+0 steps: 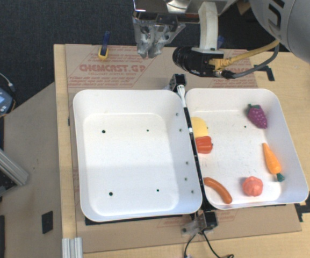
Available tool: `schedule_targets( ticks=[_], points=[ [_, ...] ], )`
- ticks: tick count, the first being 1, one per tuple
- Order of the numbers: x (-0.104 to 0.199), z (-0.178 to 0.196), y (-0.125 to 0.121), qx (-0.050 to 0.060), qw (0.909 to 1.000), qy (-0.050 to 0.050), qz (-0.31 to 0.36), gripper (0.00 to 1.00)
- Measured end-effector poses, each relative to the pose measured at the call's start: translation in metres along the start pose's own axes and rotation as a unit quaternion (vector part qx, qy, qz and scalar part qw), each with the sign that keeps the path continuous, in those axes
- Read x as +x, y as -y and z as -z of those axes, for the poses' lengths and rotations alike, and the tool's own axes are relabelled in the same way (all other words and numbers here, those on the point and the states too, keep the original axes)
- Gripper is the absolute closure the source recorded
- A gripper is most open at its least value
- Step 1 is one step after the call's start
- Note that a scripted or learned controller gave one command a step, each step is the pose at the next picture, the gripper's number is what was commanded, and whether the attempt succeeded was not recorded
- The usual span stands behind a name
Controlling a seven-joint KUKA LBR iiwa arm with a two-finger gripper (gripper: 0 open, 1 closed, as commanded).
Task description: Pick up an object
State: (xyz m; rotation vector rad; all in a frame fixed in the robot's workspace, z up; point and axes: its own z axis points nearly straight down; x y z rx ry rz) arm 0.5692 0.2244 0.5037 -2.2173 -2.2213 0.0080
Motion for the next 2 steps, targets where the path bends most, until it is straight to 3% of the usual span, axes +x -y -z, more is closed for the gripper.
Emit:
schedule_targets(
  ticks=[1, 2],
  points=[
    [-0.001, 0.033, -0.052, -0.006, 1.0000, -0.001, -0.002, 1.00],
    [0.000, 0.020, -0.019, -0.001, 1.0000, 0.000, 0.000, 1.00]
  ],
)
